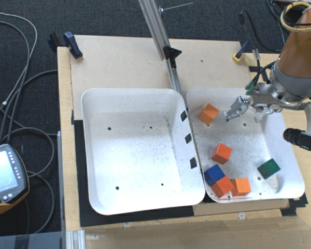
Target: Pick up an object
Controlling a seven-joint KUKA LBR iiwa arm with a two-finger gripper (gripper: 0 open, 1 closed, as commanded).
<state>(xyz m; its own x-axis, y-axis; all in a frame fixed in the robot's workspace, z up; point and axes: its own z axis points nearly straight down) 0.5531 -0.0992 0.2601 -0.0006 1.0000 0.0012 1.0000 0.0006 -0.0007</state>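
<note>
The right bin [280, 191] holds several blocks. An orange block [209, 114] lies near its back left. Another orange block [222, 153] sits mid-bin. A blue block [214, 174], a red-orange block [224, 186] and an orange block [242, 186] cluster at the front. A green block [269, 168] lies at the front right. My gripper [247, 109] hovers over the back of the right bin, to the right of the back orange block, with its fingers spread open and nothing between them.
The left bin [93, 118] stands beside the right one. A metal pole [154, 25] slants across the bench back. Blue clamps [72, 43] sit at the bench's back corners. Cables and a pendant [5, 178] lie on the floor at left.
</note>
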